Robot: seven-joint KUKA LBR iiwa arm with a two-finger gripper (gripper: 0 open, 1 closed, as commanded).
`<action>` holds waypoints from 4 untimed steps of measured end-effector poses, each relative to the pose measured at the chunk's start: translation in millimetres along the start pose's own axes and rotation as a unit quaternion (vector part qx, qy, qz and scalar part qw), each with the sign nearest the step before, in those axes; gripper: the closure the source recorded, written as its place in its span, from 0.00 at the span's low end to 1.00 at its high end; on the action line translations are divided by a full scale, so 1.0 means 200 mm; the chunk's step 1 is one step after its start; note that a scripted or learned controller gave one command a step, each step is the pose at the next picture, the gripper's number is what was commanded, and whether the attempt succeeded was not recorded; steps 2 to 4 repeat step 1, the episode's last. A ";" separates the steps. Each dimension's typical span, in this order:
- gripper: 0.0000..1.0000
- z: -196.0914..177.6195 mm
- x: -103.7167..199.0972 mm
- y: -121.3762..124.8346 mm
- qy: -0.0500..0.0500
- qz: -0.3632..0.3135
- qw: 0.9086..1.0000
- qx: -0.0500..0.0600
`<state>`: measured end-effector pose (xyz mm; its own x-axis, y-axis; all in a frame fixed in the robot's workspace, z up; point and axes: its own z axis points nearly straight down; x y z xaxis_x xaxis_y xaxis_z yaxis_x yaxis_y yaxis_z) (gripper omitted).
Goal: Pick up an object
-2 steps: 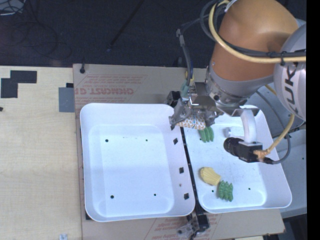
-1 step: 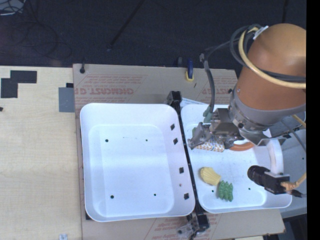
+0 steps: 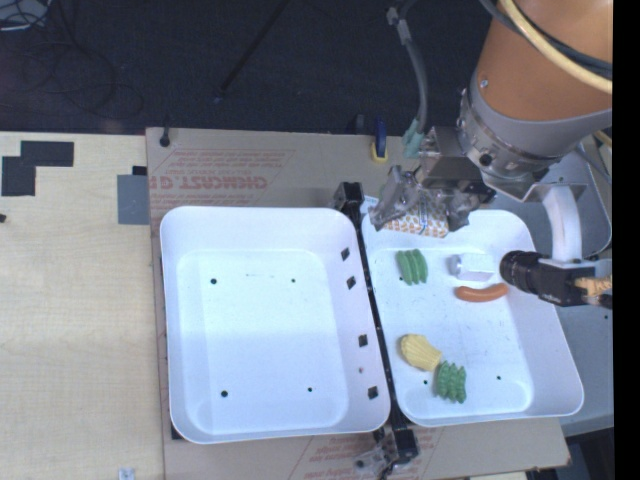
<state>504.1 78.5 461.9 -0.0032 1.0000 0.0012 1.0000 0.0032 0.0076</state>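
In right bin (image 3: 560,388): gripper (image 3: 420,208) over patterned packet (image 3: 418,225) (far edge).

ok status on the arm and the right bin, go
Hand low over right bin's far edge, above a patterned packet. Green toys, yellow corn, orange sausage lie loose. Nothing blocking.

Arm (image 3: 540,78) low, wrist angled downward

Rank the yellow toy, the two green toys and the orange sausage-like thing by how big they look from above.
1. Yellow corn-like toy and lower green toy: look alike, too close to rank.
2. Upper green toy.
3. Orange sausage-like piece: long but thinnest.
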 end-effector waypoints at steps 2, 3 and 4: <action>1.00 0.22 -0.21 -0.15 -0.001 0.003 1.000 0.008; 1.00 0.22 -0.21 -0.15 -0.001 0.003 1.000 0.008; 1.00 0.22 -0.21 -0.15 -0.001 0.003 1.000 0.008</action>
